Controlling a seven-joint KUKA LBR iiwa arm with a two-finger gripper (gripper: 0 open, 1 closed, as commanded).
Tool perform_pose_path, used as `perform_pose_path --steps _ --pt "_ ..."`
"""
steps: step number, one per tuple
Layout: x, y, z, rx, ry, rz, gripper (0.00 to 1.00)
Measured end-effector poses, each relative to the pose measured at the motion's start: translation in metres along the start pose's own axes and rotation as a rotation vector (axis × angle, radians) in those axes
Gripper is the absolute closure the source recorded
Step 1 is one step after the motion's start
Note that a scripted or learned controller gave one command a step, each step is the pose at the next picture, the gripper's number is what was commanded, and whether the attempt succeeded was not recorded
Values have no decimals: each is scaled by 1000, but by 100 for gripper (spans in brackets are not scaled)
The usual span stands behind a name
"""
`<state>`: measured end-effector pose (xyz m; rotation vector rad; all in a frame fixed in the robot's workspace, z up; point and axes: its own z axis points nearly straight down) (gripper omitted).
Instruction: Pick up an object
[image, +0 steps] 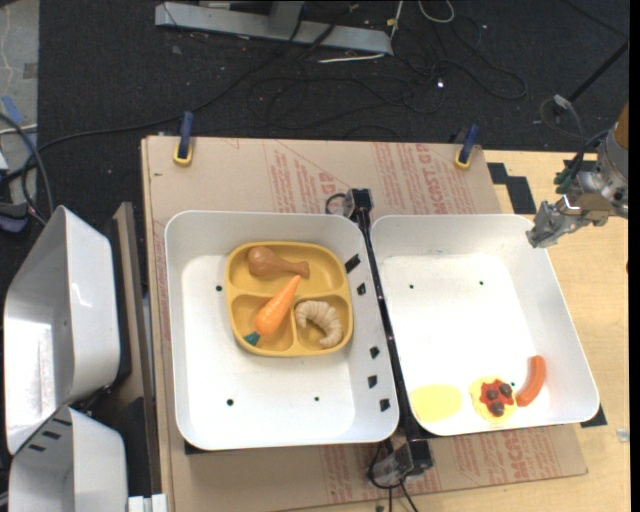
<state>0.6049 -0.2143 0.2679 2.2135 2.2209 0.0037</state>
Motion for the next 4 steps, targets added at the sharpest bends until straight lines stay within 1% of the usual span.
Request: perform_pose_path --steps 1,2,3,4 --pt "56 0 -6 5 4 -5 100" --pt "111 1 11 7 4 -5 100" --pt "166 8 25 8 4 -5 100" --pt "219 11 17 4 4 -6 100"
